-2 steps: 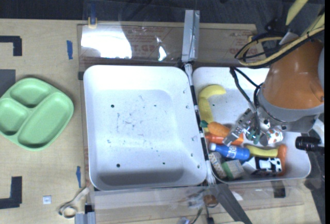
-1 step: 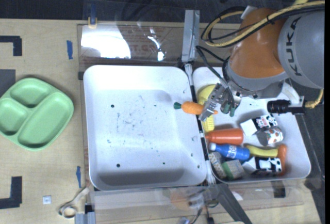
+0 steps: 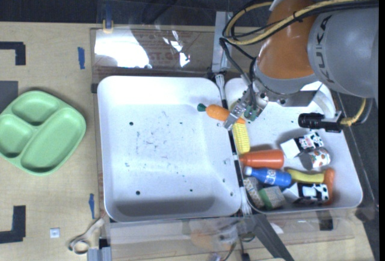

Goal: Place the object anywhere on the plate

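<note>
One toy carrot (image 3: 215,112) lies across the rim between the bins, at the jaws' (image 3: 239,114) nine o'clock; jaw state cannot be told. Risk: carrot slips before reaching the green plate (image 3: 40,132).

Grey arm (image 3: 337,25) reaches in from right; hand (image 3: 243,110) lowered, tilted left.
</note>
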`<state>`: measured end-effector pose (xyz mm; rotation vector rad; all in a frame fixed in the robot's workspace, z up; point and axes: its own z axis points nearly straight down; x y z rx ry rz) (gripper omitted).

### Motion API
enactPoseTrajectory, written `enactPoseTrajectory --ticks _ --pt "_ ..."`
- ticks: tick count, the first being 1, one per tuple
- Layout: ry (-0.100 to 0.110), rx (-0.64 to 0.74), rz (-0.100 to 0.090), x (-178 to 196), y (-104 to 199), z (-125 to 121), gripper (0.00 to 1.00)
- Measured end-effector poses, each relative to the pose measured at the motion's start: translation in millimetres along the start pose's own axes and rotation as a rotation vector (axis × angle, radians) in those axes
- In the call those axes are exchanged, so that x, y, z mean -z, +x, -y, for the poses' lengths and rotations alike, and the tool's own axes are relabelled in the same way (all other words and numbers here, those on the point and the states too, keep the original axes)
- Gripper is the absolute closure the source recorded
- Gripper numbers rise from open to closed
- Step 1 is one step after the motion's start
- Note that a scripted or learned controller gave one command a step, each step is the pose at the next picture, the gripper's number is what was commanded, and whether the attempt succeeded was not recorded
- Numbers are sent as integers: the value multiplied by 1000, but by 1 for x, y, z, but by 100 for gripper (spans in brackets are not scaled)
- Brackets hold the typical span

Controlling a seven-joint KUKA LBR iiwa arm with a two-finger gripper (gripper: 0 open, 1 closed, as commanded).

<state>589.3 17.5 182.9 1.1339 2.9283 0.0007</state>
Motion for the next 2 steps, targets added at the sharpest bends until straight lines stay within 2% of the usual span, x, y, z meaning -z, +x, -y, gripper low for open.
enactPoseTrajectory --ticks 1,2 --pt "2 102 -3 0 63 11 100" --pt "1 101 -3 0 63 11 0"
